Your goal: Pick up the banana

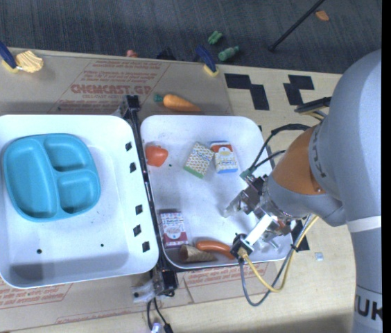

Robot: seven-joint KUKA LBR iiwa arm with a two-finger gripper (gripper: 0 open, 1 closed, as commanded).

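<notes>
My gripper (239, 204) hangs low over the right side of the right bin (181, 125), with the grey wrist and its orange band just behind it. The wrist covers the bin floor beneath it and the bin's right corner. Left of the gripper lie two small food boxes (211, 158) side by side. An orange-red sausage-shaped piece (212, 245) rests at the bin's front wall, close below the gripper.
A red-orange round piece (156, 155) sits near the right bin's left wall, and a small red-labelled box (172, 228) near its front. A brown piece (191, 254) lies by the sausage. A carrot (180, 103) lies behind the bin. A blue divided plate (50, 175) sits in the left bin (77, 255).
</notes>
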